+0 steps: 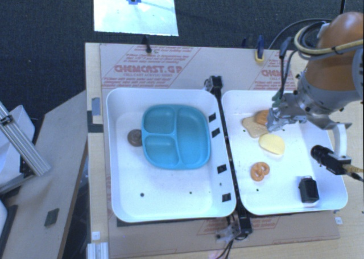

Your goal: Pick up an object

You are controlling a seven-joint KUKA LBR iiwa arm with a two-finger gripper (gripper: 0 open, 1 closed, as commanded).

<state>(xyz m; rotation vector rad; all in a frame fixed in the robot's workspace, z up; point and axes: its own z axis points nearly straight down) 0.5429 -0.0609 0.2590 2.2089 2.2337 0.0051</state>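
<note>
- 2 shallow white bins side by side on the bench: left bin [122,195], right bin [335,198].
- In the left bin, a blue divided plate [174,136] with 3 compartments, lying flat near the middle.
- Just left of the plate, touching its edge or nearly so, a small round brownish disc [135,137].
- In the right bin, toward the far left part, a tan flat piece [252,126] with an orange piece [261,117] against its far side.
- Nearer and slightly right, a pale yellow piece [272,144], close to the tan one.
- Nearer still, a small orange pretzel [260,171], apart from the yellow piece.
- At the near right corner, a small black block [308,189].
- Grey arm with orange band [340,33] reaching in from the right, gripper [277,120] down low over the cluster of tan, orange and yellow pieces.
- Cannot tell whether the gripper is spread or clenched, nor whether anything sits in it.
- Beyond the bins, a white square sheet [135,1] on the dark floor.
</note>
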